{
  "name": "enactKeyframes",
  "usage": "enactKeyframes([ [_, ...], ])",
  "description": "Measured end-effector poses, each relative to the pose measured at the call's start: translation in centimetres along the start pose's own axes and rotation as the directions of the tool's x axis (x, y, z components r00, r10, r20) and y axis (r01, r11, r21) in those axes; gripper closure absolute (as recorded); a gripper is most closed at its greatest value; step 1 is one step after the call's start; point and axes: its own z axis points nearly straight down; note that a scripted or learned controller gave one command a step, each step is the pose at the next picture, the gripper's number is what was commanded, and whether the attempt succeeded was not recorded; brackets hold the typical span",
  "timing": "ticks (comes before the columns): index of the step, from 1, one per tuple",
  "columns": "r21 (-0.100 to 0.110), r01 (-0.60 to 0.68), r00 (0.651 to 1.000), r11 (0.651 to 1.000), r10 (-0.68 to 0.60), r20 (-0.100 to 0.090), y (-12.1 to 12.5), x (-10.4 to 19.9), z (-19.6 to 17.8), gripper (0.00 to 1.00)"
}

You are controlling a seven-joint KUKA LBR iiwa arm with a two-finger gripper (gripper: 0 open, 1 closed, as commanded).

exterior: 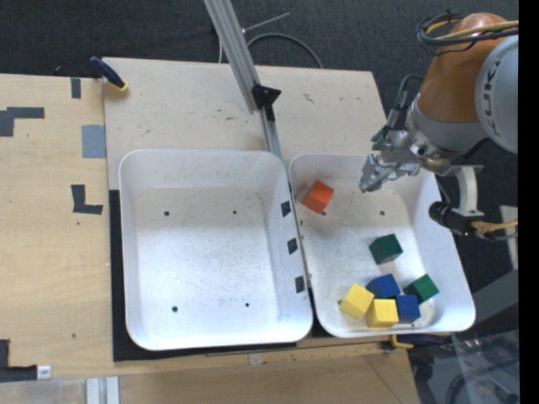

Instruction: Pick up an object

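While our arm reaches in over the right bin (pixel 438 225), we see the gripper (pixel 375 178) hanging above that bin's far corner, its tip turned down toward the white floor. Whether it stands wide or narrow we cannot tell, since from above the tip is a small grey blur; nothing shows gripped in it. We judge that we are early in the task, with no object lifted yet.

Our nearest candidate is the orange block (pixel 317 197), lying alone on the floor just left of the tip, close to the divider between the bins. It sits tilted, one corner raised, so a straight descent may meet an edge rather than a flat face. Because it stands apart from the others, we think it the easiest to take cleanly.

A dark green block (pixel 386 247) lies by itself nearer the middle. At the near end, the rest crowd together: a yellow block (pixel 357 300), a second yellow block (pixel 385 312), a blue block (pixel 386 287) and a green block (pixel 424 287), touching or nearly so, which leaves little room to close around one

The left bin (pixel 135 251) is not our concern here
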Motion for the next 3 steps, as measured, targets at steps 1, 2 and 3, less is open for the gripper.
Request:
enactKeyframes([
  [1,0.000,0.001,1.000,1.000,-0.001,0.000,-0.3,5.6,-0.8,1.00],
  [2,0.002,0.001,1.000,1.000,-0.001,0.001,-1.0,11.6,0.5,1.00],
  [3,0.002,0.002,1.000,1.000,-0.002,0.000,-2.3,16.9,0.0,1.00],
])
